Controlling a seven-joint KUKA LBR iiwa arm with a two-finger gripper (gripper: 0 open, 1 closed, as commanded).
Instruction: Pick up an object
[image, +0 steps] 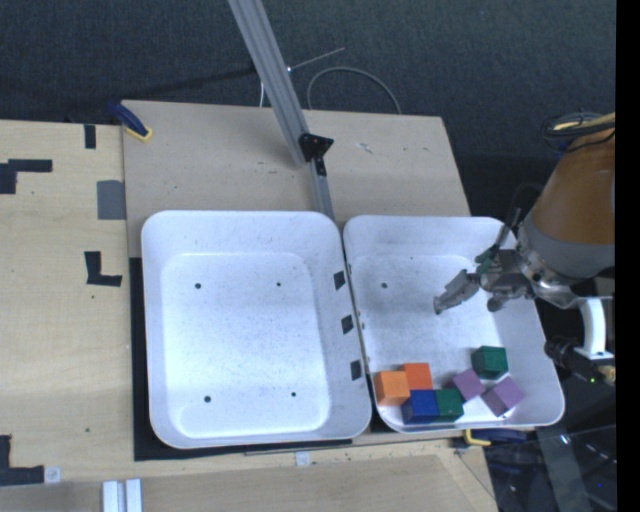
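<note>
Several small blocks lie along the front edge of the right bin (420, 235): two orange blocks (393, 386), a blue block (422, 404), a green block (450, 404), two purple blocks (502, 396) and a dark green cube (490, 360). My gripper (462, 293) hangs over the middle of the right bin, pointing left. It is behind the blocks and above them, and no block touches it. The dark green cube is the nearest, just in front of the wrist.
The left bin (240, 225) stands next to the right one. A grey metal pole (280, 85) runs from the back down to the seam between the bins. The grey and orange arm (575, 215) fills the right side.
</note>
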